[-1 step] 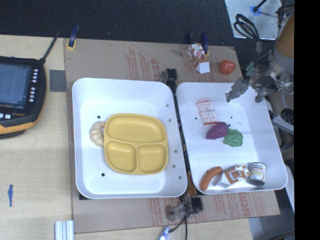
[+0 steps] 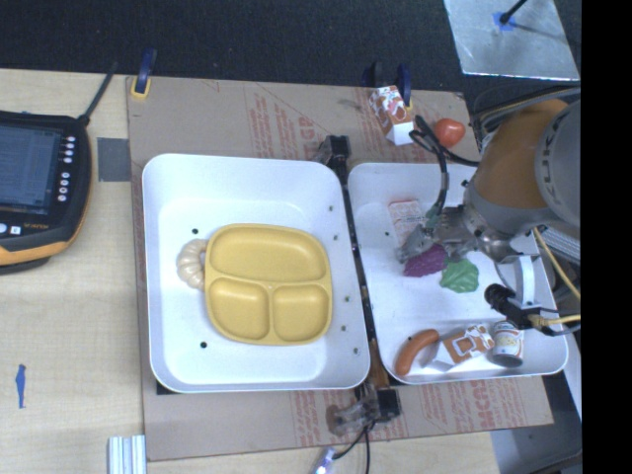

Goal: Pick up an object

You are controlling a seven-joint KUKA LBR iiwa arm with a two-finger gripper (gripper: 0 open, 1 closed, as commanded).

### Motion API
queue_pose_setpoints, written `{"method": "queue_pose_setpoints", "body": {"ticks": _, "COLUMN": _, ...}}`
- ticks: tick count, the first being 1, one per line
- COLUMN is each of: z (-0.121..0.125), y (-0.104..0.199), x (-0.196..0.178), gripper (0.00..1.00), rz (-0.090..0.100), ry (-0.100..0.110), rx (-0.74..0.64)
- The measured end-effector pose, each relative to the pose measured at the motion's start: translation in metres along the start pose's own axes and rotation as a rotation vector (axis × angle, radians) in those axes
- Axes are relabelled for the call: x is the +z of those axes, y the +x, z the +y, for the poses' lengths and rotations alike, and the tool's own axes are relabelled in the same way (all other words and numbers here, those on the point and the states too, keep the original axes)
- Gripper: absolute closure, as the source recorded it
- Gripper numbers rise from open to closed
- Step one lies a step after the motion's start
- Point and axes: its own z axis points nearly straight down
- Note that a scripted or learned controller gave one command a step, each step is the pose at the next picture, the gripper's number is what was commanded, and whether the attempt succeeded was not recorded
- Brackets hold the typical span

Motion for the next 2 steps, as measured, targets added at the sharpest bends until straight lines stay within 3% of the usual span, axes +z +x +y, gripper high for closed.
{"method": "queue_pose_setpoints", "body": {"ticks": 1, "z": 0.000, "y": -0.001, "x": -0.010, "gripper": 1.00, "rz": -0.001, "ry": 0.002, "rx": -0.004}}
{"method": "queue_pose_setpoints", "body": {"ticks": 2, "z": 0.013, "y": 0.062, "x": -0.101, "gripper": 1.00, "rz": 0.001, "ry": -0.002, "rx": 0.000}}
